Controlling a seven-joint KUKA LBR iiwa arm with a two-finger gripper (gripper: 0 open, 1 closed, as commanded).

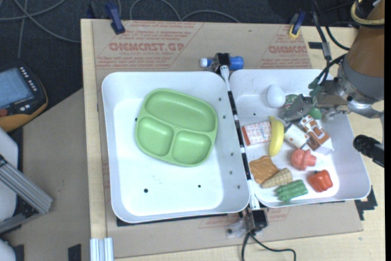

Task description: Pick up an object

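reaching in from the right of the camera view, my gripper (297,108) hangs low over the right bin (360,175), just beside the white egg (275,95) and above the yellow banana (277,137), with other toy food near; i cannot tell how the tool itself stands, and nothing shows as held. i judge this the approach step, nothing picked yet, and the next move calls for settling on one piece, likely the egg or banana, clear of the green divided plate (176,127) in the left bin (120,108).

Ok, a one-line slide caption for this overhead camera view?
Gripper hovers over right bin of toy food; green divided plate lies in left bin.
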